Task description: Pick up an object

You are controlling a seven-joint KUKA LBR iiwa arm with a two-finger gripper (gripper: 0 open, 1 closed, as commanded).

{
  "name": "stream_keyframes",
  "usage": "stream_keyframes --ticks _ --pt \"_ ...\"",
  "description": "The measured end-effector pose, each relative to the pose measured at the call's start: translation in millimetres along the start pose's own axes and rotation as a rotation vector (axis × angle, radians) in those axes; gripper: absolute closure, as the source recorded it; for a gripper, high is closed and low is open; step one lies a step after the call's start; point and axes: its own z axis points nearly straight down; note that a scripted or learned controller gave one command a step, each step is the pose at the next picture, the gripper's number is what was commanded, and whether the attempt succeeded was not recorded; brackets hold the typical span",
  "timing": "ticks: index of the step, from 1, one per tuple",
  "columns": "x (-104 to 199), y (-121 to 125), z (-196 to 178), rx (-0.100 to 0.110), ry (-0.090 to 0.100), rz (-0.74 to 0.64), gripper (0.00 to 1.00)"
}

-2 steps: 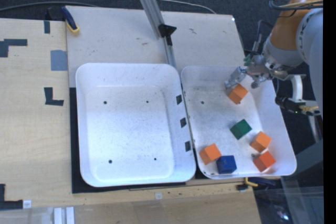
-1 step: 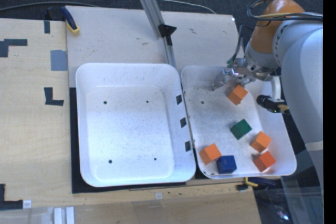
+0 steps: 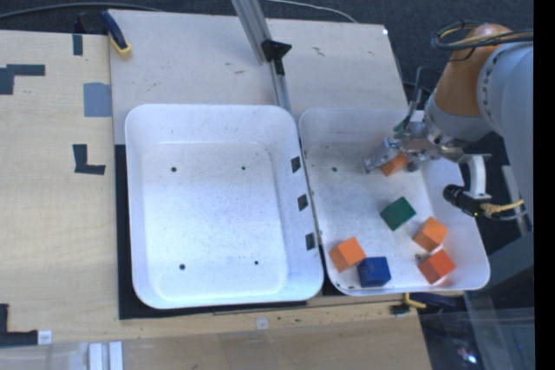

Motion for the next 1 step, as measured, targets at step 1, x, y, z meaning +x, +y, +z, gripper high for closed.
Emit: stream_keyframes --ticks 1 --pt "2.5 2.0 -9.4 -0.002 0.001 -0.004 1.0"
